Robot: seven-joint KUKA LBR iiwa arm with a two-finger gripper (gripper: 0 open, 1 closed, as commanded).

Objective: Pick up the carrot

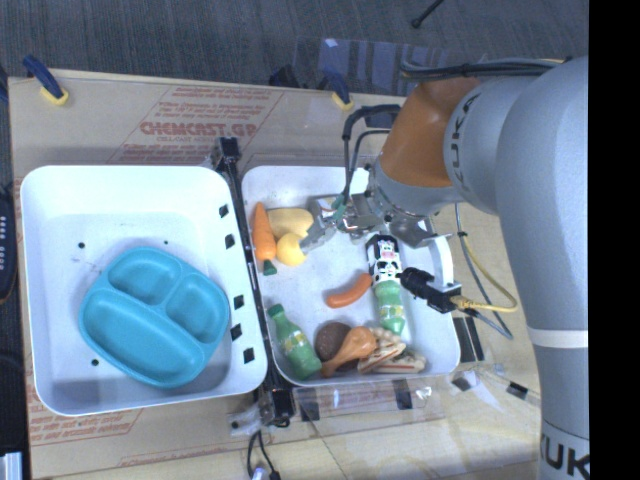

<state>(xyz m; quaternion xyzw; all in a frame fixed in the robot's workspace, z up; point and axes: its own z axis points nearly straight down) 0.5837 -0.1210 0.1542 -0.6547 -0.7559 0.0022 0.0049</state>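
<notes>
On the left we see a white bin (40, 298) holding a smooth blue plastic plate (152, 313) with three compartments. Behind it, the cardboard sheet (200, 118) on the counter (480, 388) bears red print reading "CHEMCAST GP". In the right bin (275, 180), the carrot (263, 232) lies against the left wall, orange and tapered, with a yellow lemon (290, 251) and a pale yellow piece (291, 220) just beside it. The hand (325, 224), metallic, sits just right of these near the lemon; we cannot tell how far open it is or whether it touches anything. Lower down lie a green bottle (295, 343), a brown rounded piece (333, 340), an orange sausage (349, 290), and a cow-patterned bottle (386, 278) with a green base. The arm's grey casing shows "KUKA" lettering.
</notes>
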